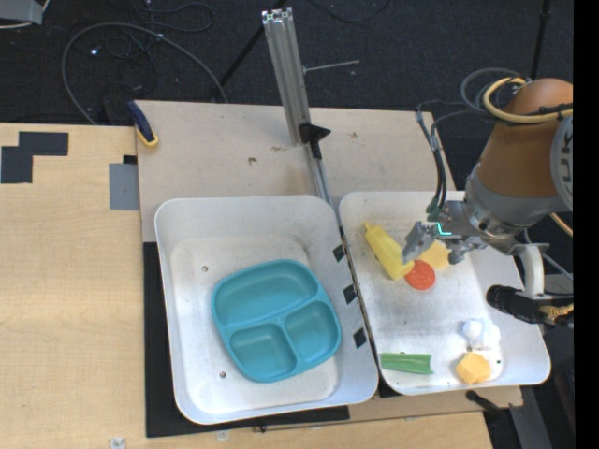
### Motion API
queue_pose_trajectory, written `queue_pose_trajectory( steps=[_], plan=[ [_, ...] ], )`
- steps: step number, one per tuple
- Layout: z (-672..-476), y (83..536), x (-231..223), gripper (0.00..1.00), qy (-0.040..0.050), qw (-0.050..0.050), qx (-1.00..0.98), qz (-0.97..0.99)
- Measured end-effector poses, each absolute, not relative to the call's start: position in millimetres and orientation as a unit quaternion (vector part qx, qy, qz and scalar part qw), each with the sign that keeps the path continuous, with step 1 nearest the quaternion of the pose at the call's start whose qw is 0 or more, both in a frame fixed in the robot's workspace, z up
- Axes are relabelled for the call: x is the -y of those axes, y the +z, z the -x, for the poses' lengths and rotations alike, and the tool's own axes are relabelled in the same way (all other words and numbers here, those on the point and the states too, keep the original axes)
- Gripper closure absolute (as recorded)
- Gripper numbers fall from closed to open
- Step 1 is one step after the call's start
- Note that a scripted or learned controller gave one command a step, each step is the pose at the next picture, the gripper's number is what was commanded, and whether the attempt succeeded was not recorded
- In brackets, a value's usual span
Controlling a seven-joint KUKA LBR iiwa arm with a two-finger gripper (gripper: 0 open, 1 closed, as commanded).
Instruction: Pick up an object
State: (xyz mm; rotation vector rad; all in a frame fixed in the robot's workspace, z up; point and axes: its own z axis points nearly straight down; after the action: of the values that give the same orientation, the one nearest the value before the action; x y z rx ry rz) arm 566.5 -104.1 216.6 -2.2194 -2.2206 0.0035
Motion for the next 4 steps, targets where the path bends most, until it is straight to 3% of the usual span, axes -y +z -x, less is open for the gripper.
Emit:
queue_pose_trajectory(
  steps=[1, 2, 3, 4],
  plan=[
    [-566.9, 217, 104, 0.00, 0.0007, 0.000, 0.707, 0.707],
    [-568.9, 155, 97, 0.00, 0.0026, 0.004, 0.708, 0.707],
    [-565.5, 96, 94, 0.00, 0.0000, 0.000, 0.707, 0.708],
    [-568.4, 95, 95, 0.00, -0.0016, 0.000, 0.706, 0.708]
  ],
)
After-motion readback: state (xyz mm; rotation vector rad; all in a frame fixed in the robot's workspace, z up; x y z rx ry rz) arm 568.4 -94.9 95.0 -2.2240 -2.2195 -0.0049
